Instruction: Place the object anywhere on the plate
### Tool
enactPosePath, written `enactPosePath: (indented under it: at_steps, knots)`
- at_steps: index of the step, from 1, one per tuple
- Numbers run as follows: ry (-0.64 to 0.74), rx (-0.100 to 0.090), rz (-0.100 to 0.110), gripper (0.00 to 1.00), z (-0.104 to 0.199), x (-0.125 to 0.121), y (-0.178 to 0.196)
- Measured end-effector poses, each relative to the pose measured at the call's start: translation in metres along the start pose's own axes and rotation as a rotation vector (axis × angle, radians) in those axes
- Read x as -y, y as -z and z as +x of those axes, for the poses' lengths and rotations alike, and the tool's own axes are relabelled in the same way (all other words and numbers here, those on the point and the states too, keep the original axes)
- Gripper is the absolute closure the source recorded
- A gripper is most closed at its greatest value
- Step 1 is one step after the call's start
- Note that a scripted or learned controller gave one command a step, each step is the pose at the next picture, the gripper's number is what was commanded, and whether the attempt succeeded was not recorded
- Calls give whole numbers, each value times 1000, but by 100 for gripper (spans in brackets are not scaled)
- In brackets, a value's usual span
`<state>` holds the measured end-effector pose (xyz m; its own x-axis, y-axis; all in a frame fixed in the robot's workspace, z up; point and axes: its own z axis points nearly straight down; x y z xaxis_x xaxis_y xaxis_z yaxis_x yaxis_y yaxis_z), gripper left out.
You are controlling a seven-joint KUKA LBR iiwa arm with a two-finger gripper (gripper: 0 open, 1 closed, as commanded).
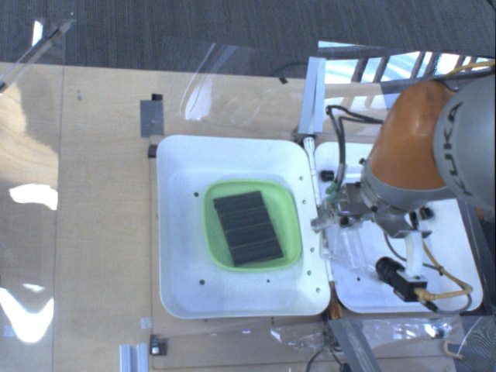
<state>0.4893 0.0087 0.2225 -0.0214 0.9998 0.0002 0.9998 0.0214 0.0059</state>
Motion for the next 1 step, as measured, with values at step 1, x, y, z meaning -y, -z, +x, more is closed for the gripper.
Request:
enactPosePath:
  at_steps: [1]
  knots:
    - [0, 0, 2, 100, 69, -69, -19]
